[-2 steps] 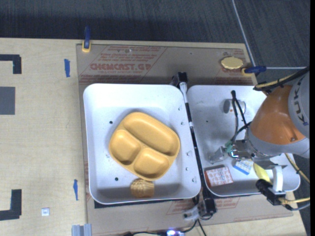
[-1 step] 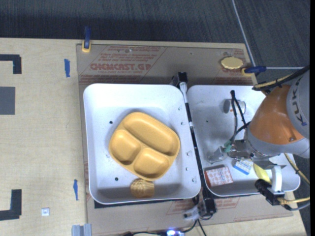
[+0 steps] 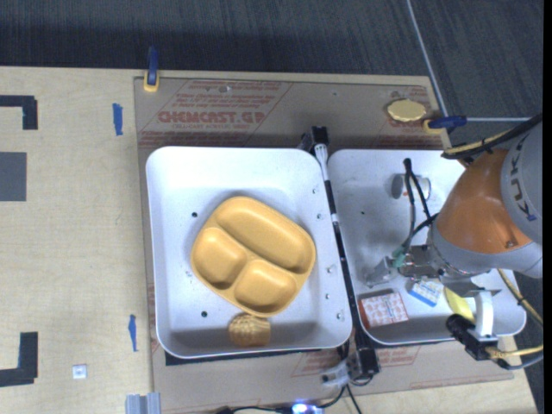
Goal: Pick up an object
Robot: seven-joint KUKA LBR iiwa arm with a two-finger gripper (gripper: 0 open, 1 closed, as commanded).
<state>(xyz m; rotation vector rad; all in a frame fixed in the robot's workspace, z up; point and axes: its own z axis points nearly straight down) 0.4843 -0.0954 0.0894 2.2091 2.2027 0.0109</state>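
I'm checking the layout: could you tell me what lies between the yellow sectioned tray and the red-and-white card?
In the camera view, the two bins' adjoining rims lie between the yellow tray and the card, with bare white bin floor either side.

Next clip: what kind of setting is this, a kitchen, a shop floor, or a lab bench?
Most likely a robot lab bench for grasping trials. A grey and orange arm reaches over two shallow white bins, the left one holding a yellow divided tray. The board beneath is clamped and marked with blue tape.

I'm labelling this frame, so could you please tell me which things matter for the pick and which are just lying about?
For the pick:
- yellow three-compartment plastic tray
- small tan round object
- red-and-white flat packet
- right white bin

Lying about:
- gold disc on the bench
- blue clamp
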